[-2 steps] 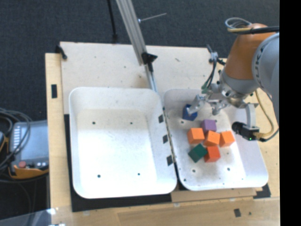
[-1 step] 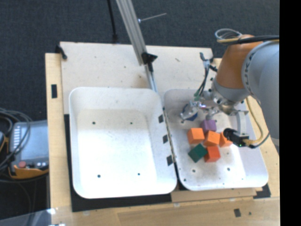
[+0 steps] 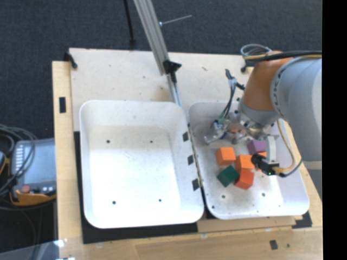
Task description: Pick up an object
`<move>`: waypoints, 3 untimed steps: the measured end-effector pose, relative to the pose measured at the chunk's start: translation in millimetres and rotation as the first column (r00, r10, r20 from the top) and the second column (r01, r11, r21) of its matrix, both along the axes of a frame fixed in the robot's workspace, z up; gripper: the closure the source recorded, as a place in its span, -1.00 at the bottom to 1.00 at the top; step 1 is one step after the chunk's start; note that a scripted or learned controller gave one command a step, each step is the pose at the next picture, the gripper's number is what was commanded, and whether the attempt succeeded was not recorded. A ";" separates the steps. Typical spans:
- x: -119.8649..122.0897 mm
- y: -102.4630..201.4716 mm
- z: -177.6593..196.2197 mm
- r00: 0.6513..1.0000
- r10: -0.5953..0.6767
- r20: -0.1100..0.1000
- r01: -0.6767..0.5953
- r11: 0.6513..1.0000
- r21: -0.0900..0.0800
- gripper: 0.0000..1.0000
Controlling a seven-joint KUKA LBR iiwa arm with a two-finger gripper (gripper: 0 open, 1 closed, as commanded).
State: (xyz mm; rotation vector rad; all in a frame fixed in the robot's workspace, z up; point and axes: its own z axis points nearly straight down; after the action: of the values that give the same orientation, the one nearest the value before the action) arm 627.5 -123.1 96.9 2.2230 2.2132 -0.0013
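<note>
counting perhaps three orange blocks (image 3: 226, 155)

Both white bins (image 3: 135, 110) look like smooth, faintly glossy plastic. The tabletop (image 3: 108, 72) is pale matt wood. The slanted rail (image 3: 152, 26) is ribbed bare metal; the floor (image 3: 54, 15) is dark rough carpet.

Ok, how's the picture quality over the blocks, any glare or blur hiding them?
Camera view: even, bright light, and the left bin is nearly washed out white. The orange blocks, green block and purple block read clearly but softly. The claw is small and blurry, shaded under the arm.
</note>
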 end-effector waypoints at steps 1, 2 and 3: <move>0.4 -0.1 11.9 1.000 -0.005 0.003 0.005 1.000 0.002 1.00; 3.7 -4.4 76.7 1.000 -0.003 0.005 0.003 1.000 0.003 1.00; 15.3 -6.4 134.4 1.000 0.007 0.006 -0.007 1.000 0.002 1.00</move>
State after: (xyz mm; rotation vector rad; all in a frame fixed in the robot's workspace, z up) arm 642.8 -129.5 231.3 2.2134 2.2197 0.0077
